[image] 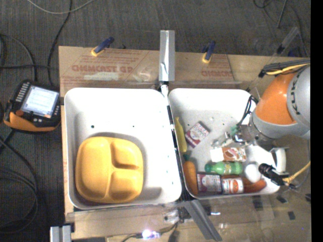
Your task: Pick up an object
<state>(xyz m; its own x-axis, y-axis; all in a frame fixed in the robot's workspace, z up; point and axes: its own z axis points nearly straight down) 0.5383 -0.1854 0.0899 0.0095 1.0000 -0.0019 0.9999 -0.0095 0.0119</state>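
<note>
The right bin [212, 99] holds a heap of items along its near side: a green bottle [225, 168], a red-labelled bottle [222, 185], an orange carrot [190, 176], a white egg-shaped object [251, 173] and an orange-and-white packet [234, 154]. A small red-and-white box [197, 133] lies nearer the middle. A yellow banana [179, 133] rests against the left wall. My gripper [239, 135] is low over the bin's right side, just above the orange-and-white packet, and the wrist hides most of it.
The left bin [101, 97] holds a yellow divided plate [110, 169] at its near left. The arm's orange band [275, 109] overhangs the right bin's right wall. A teach pendant [34, 106] lies left of the bench. Clamps and a metal bar stand behind the bins.
</note>
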